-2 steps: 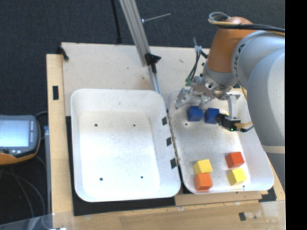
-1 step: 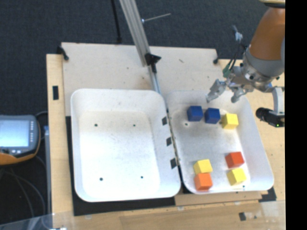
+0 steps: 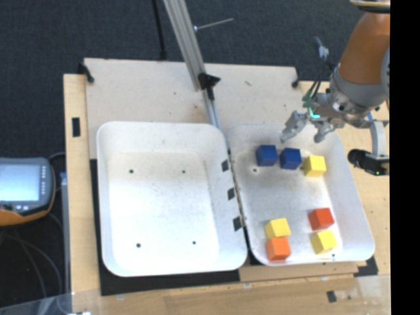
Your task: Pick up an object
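The right bin [image 3: 348, 195] holds several small cubes. Two blue cubes [image 3: 266, 155] [image 3: 291, 158] and a yellow cube [image 3: 314, 165] lie in a row near its far side. Toward the front lie a yellow cube [image 3: 277, 228], an orange cube [image 3: 278, 247], a red cube [image 3: 320, 218] and another yellow cube [image 3: 323, 241]. My gripper [image 3: 306, 130] hovers above the bin's far edge, just beyond the row of cubes. Its two fingers [image 3: 292, 126] are spread apart with nothing between them.
The left bin [image 3: 164, 195] stands beside the right one. A slanted aluminium bar [image 3: 187, 35] comes down to the far end of the gap between the bins. A grey device [image 3: 23, 182] sits off the bench at the left.
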Controlling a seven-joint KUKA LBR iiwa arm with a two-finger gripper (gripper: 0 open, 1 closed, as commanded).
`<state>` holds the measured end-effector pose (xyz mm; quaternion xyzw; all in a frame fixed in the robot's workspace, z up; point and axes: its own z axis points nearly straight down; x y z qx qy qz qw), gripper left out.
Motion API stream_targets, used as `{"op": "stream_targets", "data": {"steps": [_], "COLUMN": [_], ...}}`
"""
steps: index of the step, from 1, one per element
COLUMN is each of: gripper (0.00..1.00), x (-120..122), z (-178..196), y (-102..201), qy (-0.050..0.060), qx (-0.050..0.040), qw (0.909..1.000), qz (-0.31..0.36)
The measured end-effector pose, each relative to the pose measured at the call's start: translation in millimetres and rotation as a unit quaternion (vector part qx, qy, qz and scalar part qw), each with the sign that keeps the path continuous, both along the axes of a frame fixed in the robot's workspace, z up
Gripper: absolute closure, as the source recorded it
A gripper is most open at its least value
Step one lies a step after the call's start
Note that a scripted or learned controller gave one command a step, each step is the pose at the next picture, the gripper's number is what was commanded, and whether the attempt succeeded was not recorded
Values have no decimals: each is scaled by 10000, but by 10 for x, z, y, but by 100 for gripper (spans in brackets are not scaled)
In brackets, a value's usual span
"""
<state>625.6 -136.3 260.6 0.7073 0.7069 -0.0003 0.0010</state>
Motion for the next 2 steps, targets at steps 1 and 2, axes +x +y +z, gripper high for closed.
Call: {"op": "stream_targets", "data": {"steps": [1, 2], "gripper": [0, 0], "x": [0, 0], "z": [0, 0], "y": [0, 0], "qy": [0, 0], "qx": [0, 1], "qw": [10000, 10000], "qz": [0, 0]}}
